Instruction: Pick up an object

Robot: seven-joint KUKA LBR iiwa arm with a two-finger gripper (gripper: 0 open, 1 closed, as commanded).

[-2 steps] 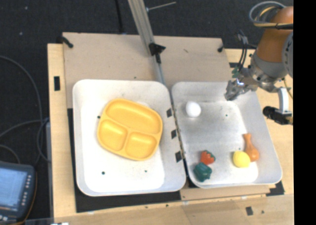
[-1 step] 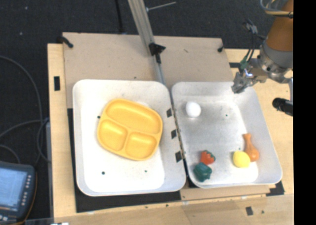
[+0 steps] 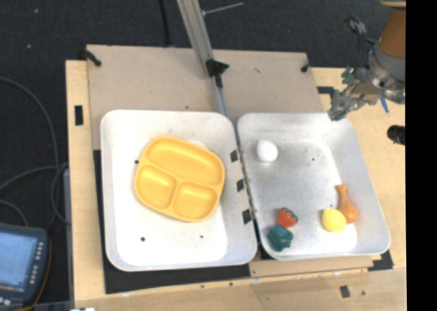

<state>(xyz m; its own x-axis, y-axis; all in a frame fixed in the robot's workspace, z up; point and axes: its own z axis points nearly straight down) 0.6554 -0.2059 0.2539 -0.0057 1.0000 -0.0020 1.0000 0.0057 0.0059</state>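
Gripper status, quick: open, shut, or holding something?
Gripper: cannot be told at this size; it hangs over the far right corner of the right bin, with nothing seen in it.

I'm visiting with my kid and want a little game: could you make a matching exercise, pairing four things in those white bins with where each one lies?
Things:
1. yellow plastic divided tray
2. white egg-shaped ball
3. dark green toy vegetable
4. yellow lemon-like toy

Places:
A. right bin, upper left, alone
B. right bin, near the bottom right, touching an orange toy
C. middle of the left bin
D. right bin, bottom left, just below a red toy

Pairs: 1-C, 2-A, 3-D, 4-B
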